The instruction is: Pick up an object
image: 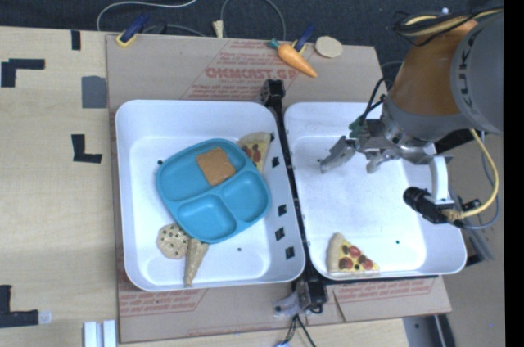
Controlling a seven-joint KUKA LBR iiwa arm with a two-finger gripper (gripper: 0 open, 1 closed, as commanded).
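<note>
Hand (354,156) hangs over the right bin (315,198), upper part, fingers spread wide, nothing between them. Nearest object: pizza slice (350,255), flat by the bin's near edge, well apart, toward the camera from the hand.

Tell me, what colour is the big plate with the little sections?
The sectioned plate is bright blue, seen clearly in the camera view, inside the left bin.

Arm (442,83) reaching in, tool (354,159) spread wide
</note>
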